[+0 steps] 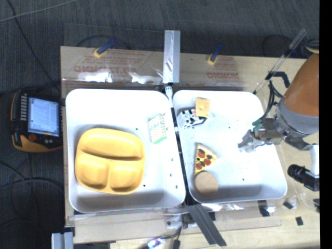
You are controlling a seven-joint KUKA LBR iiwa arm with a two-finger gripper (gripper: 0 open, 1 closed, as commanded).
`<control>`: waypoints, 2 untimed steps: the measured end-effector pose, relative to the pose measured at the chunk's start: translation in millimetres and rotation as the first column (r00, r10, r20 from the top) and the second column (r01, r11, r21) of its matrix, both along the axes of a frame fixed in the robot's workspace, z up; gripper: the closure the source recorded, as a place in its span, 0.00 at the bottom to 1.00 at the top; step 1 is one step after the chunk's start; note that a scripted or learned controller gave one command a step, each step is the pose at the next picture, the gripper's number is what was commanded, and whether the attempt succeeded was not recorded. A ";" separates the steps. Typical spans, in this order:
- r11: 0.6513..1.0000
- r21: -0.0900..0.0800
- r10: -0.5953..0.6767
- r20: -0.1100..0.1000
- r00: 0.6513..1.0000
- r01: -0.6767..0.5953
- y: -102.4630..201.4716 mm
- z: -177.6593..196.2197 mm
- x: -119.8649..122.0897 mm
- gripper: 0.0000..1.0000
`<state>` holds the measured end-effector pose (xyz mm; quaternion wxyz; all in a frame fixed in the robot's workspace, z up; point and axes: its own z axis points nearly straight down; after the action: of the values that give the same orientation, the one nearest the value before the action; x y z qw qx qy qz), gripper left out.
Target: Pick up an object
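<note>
Two white bins sit side by side on a wooden bench. The left bin (72,113) holds a big yellow tray (109,160) with dips in it, and a small card with green on it (157,128) leans near the bin's right wall. The right bin (264,154) has a few little things along its left side: a tan cracker square (203,107) near the top, a small black and white toy (188,119) just beside and below it, a pizza slice (204,157) with red dots lower down, and a round brown cookie (206,182) right under the pizza, touching or almost touching it. The arm comes in from the right, and its gripper (248,143) hangs over the right side of the right bin — well apart from all the little things. The gripper tips are small and blurry, so how far open they are is not clear, and nothing can be seen between them. A small screen box (36,119) lies on the floor to the left of the bench
</note>
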<state>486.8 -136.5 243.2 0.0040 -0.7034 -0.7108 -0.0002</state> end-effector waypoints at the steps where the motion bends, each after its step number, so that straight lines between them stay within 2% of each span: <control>1: 0.997 -0.010 -0.079 0.006 0.997 0.079 -29.4 122.0 -1.9 1.00; 2: 1.000 -0.010 -0.007 0.006 1.000 0.007 -78.3 191.6 -1.8 1.00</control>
<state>485.0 -214.8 434.8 -0.0017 -0.7060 -0.7082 0.0011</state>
